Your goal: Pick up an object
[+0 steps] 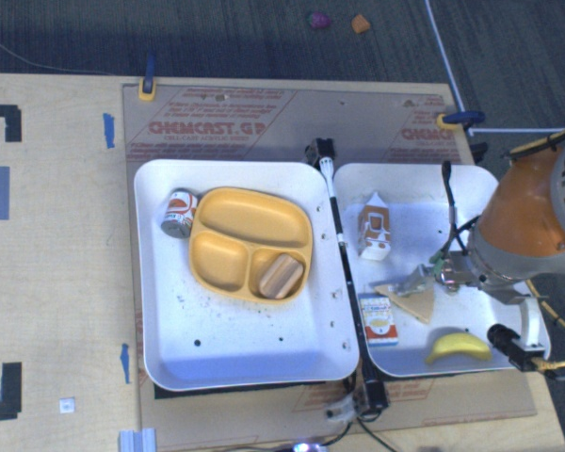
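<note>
In the right bin (471,179) lie a small white and brown carton (375,230), a tan wedge-shaped piece (414,302), a small flat box with a red and orange label (379,319) and a yellow banana (458,347). My gripper (412,279) reaches in from the right, low over the middle of this bin. Its tip is just above the tan wedge and below the carton. The orange-banded wrist (527,210) covers the bin's right part.
The left bin (160,281) holds a yellow divided tray (250,217) with a brown bun-like piece (281,276) in its lower right compartment. A small can (178,213) lies beside the tray's left end. A black divider (337,243) runs between the bins.
</note>
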`<state>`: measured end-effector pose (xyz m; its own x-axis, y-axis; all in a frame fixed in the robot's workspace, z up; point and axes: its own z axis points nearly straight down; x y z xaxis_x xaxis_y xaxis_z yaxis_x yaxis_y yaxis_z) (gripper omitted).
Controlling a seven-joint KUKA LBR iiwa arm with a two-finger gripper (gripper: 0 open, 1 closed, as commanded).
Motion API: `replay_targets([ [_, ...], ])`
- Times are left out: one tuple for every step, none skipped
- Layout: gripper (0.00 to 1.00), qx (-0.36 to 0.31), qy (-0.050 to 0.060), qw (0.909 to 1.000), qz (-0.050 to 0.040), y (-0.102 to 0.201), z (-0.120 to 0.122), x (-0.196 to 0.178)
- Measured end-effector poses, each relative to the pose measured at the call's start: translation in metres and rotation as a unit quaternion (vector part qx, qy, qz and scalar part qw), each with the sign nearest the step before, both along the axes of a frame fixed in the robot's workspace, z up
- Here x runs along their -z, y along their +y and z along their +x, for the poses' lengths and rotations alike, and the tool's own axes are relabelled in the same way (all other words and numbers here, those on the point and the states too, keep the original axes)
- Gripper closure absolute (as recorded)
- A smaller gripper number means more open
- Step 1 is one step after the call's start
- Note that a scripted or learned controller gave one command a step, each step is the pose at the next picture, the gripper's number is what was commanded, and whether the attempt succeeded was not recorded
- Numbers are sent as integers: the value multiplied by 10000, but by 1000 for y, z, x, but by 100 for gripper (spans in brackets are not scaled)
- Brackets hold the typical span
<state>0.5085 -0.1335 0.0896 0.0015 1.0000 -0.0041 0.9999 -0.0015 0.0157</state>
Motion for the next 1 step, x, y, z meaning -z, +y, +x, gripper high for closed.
replay_targets([
  [100,6,-38,10000,-31,-2,2,-11],
])
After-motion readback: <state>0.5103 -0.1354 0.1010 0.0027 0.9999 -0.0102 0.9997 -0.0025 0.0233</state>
